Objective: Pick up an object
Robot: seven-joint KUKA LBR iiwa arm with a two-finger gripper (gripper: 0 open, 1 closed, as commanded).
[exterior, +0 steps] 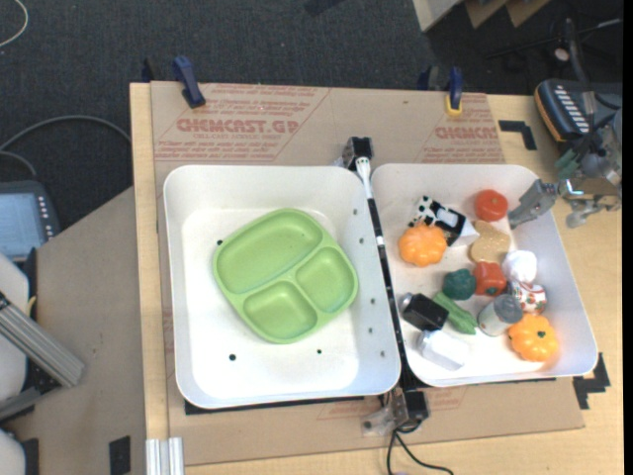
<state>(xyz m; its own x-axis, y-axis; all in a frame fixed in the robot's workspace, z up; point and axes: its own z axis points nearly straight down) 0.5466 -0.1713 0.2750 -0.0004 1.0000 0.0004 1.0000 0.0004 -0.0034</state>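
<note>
Gripper (542, 199) held open, grasping nothing, at right bin's (579, 310) two o'clock rim; pick not begun.

Green tray (286, 274) (white bins (188, 265))

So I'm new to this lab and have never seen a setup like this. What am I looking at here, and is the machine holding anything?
This is one camera fixed above a bench, looking down at a slant. Two shallow white bins sit side by side. The left bin holds a green divided plate. The right bin holds a jumble of small toys, among them a small orange pumpkin, a red tomato and a second pumpkin. The robot arm comes in from the right; its end effector sits at the right bin's far right edge. Nothing shows between its fingers, so it has not picked anything up.
</note>
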